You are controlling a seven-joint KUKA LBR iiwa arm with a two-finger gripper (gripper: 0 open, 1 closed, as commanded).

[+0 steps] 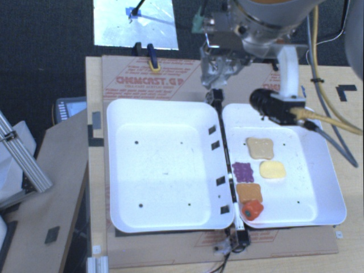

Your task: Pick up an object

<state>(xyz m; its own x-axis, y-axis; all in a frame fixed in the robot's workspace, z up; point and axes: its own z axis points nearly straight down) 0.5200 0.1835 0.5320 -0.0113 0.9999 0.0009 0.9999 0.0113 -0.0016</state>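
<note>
Several small objects lie in the right bin (318, 169): a tan toast-like slab (260, 148), a yellow piece (272, 170), a purple cluster (243, 170), an orange block (249, 192) and a red-orange piece (252, 210) near the bin's front left corner. My gripper (215, 85) hangs high over the far end of the divider between the bins, well away from these objects, with nothing visible in it. Whether its fingers are apart is unclear from here.
The left bin (162, 164) stands beside the right one, joined by a black clipped divider (223, 158). A black fixture (277, 107) and cables cross the right bin's far edge. A cardboard sheet (148, 78) lies beneath the bins, with clamps at its far edge.
</note>
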